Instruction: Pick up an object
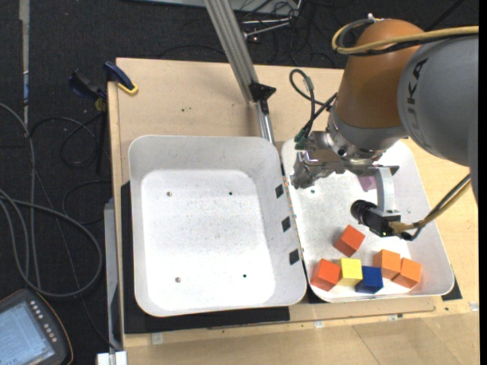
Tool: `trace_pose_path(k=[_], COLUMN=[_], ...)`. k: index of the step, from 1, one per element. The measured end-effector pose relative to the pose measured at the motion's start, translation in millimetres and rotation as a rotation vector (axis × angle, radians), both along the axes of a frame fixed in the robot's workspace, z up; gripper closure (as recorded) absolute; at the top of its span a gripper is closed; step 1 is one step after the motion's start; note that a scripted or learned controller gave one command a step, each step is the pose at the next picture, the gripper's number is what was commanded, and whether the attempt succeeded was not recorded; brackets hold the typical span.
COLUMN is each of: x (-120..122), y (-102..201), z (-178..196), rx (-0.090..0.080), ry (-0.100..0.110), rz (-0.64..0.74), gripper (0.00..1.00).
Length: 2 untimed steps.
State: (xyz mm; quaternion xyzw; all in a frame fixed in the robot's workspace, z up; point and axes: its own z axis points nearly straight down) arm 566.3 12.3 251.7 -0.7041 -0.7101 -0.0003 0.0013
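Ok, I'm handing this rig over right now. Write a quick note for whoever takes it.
Pincer: over the right bin's upper left; open or shut can't be told.
Blocks in that bin's lower part: orange, orange, yellow, blue, two more orange. A purple piece shows under the wrist.
Done: nothing seen lifted.
Left: grasp and lift one object.

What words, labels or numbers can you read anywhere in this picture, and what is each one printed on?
"UK": dark letters, cut off by the picture's edge, on the grey arm.
Screen of the handheld pendant at the lower left: something is displayed, but too blurred to read.
The coloured blocks and both white bins carry no lettering I can see.
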Motion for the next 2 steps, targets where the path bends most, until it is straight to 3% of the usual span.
trace_pose_path(k=[2], x=[-37.4], y=[77.5], z=[-9.2], rx=[-0.002], ry=[0.000], rz=[-0.007], gripper=[1.00])
